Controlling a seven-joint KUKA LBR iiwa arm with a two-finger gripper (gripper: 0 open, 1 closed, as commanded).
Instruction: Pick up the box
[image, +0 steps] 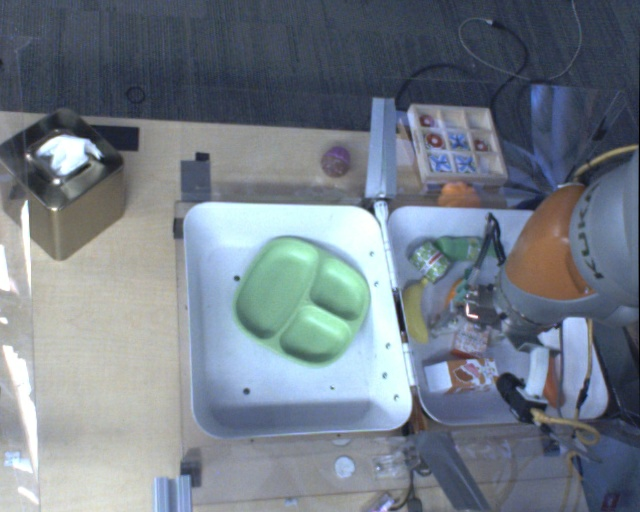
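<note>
Two white bins are set side by side on a wooden bench. Right bin (440, 405): box (462, 374) lying near the front wall; gripper (478, 308) positioned just behind it, jaw state indeterminable. Left bin (215, 400): green tray (302, 299).

My worktop (120, 330) is pale wood, and two shallow white bins rest on it side by side: the left bin (215, 400) and the right bin (400, 228), their inner walls nearly touching. Far to the left stands a brass-coloured tissue box (65, 195). Behind the bins lie a small purple ball (336, 160) and a patterned tile board (458, 143).
</note>
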